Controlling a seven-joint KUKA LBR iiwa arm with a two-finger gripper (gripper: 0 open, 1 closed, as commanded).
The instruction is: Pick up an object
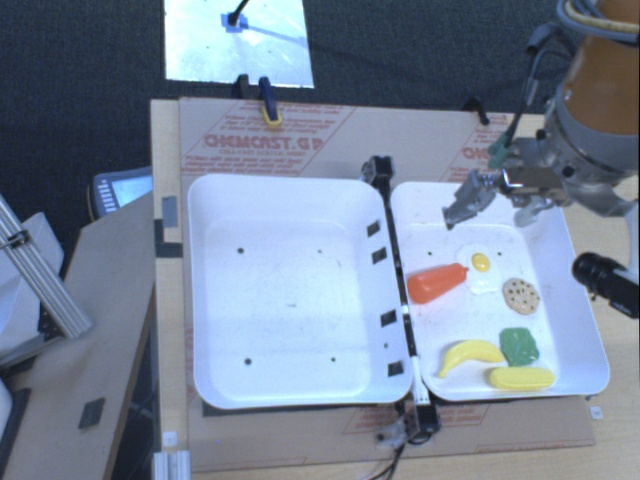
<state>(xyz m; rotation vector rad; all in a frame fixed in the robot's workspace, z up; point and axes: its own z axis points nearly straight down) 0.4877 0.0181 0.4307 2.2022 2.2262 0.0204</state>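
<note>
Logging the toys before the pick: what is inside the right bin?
Inside the right bin: carrot, fried egg, cookie, banana, green piece, yellow piece. The arm covers its far corner.

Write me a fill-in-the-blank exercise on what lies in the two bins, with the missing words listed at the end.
1. All the toy foods lie in the ____ bin of the camera view.
2. The cookie lies just right of the ____ egg.
3. The carrot is ____ in colour.
4. The banana lies beside a ____ leafy piece.

Missing words: right; fried; orange; green
</note>
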